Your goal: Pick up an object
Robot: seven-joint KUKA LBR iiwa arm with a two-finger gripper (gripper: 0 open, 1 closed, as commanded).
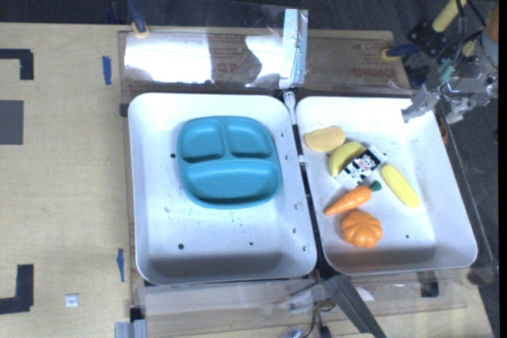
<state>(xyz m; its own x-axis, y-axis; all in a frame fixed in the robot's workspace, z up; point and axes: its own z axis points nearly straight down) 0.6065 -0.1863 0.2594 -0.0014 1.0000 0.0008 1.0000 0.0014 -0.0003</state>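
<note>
Toys: carrot [348, 201], pumpkin [361, 229], corn [399, 184], banana [345, 156], potato [324, 138] lay clustered in the right bin [444, 170].
Gripper [434, 108]: hovered over that bin's far right corner; grip state cannot be told.
Left bin [150, 170]: held a blue tray [229, 160].

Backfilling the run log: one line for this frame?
phase: pre-grasp | gripper: above right white bin's far right corner | orange toy carrot, orange toy pumpkin: in bin | blue divided plate: left bin
</note>
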